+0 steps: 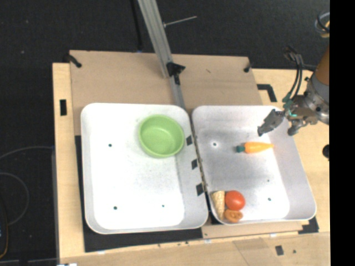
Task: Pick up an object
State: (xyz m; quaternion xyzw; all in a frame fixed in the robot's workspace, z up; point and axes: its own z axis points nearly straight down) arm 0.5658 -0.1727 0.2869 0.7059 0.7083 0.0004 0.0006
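Observation:
An orange toy carrot (254, 147) with a green tip lies in the right bin (277, 198), towards its far right side. My gripper (282, 123) hangs just above and to the right of the carrot, open, with one finger (269, 122) on the left and the other near the bin's right rim; nothing is between them. A red tomato (235, 199), a tan cone-shaped piece (219, 201) and a small orange-brown piece (233, 215) sit together in the right bin's near left corner. A green bowl (161, 136) rests in the left bin (111, 193), at its far right.
A slanted metal pole (160, 40) rises from between the bins at the back. Black clips (195, 164) line the seam between the bins. The wooden bench (155, 76) surrounds both bins.

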